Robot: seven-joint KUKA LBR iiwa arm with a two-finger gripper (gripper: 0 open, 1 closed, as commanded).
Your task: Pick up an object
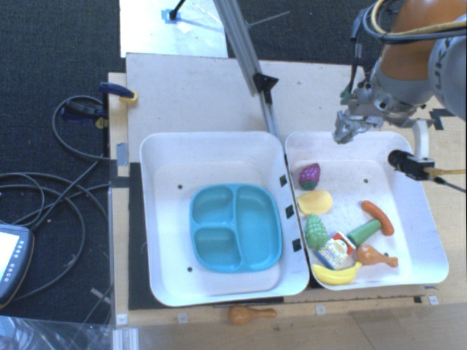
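Item: gripper (pixel 353 128) poised over the far edge of the right bin (pixel 419 217); nothing seen held.

Whether its fingers are parted cannot be told from this view. Contents, right bin: purple fruit (pixel 310 173), nearest candidate, lying toward the camera and to the view's left of the gripper, stubby, no marked long axis; yellow lemon (pixel 314 202); green corn (pixel 316 231); orange sausage (pixel 378 218), long axis running diagonally; banana (pixel 336 273). Left bin (pixel 164 217): blue tray (pixel 236 227).
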